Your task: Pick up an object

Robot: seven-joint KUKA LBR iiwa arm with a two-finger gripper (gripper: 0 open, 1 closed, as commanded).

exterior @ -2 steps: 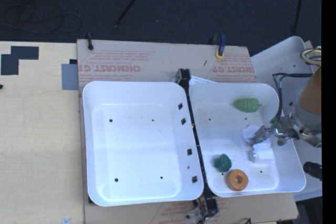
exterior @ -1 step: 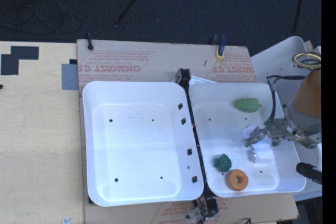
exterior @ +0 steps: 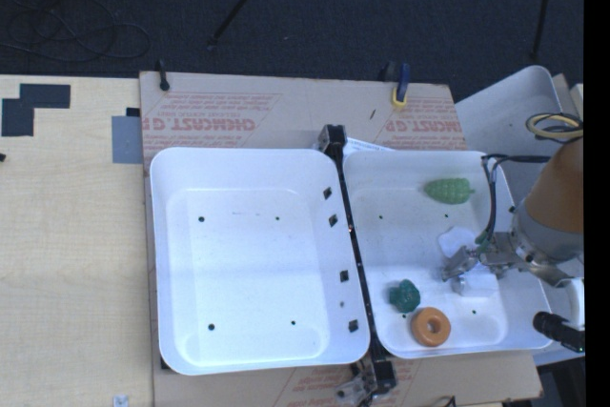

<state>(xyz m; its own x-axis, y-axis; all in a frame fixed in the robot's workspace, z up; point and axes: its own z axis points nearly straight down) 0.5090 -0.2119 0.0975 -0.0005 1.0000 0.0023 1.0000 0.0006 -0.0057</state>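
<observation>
A: Where's the gripper (exterior: 464,268)?
B: Right of centre, low in the right bin (exterior: 381,319), fingers apart, gripping nothing.
A: And the objects?
B: 3: ring (exterior: 431,327) and teal lump (exterior: 404,295) lower right, green piece (exterior: 448,191) above.

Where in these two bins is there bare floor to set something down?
The left bin offers bare floor wall to wall. In the right bin, the strip along the divider is free above the dark green object. The gripper, orange ring and light green object crowd the rest.
</observation>
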